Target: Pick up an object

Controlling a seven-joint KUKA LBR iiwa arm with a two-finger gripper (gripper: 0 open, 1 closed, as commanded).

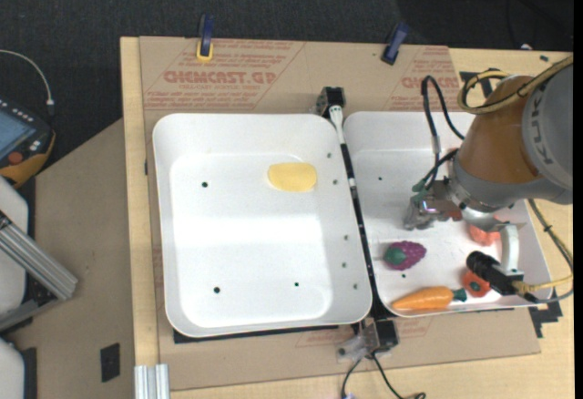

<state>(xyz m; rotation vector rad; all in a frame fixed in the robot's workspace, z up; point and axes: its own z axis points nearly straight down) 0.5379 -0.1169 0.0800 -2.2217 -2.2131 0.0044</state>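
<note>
My gripper [420, 209] hangs low over the middle of the right bin [383, 147], under the orange-banded wrist. A purple bunch of grapes [404, 253] lies just below and a little left of it, apart from it. An orange carrot [424, 299] with a green top rests along the bin's near rim. A small red piece [473, 281] sits right of the carrot's top. A salmon-red object [480, 230] peeks out from under the wrist, mostly hidden. In the left bin [182, 233] lies a flat yellow oval [291, 176].
A black divider strip [351, 197] runs between the two bins. The bins stand on a cardboard sheet [273, 69] held by clips at its far edge. The arm covers the right bin's right side.
</note>
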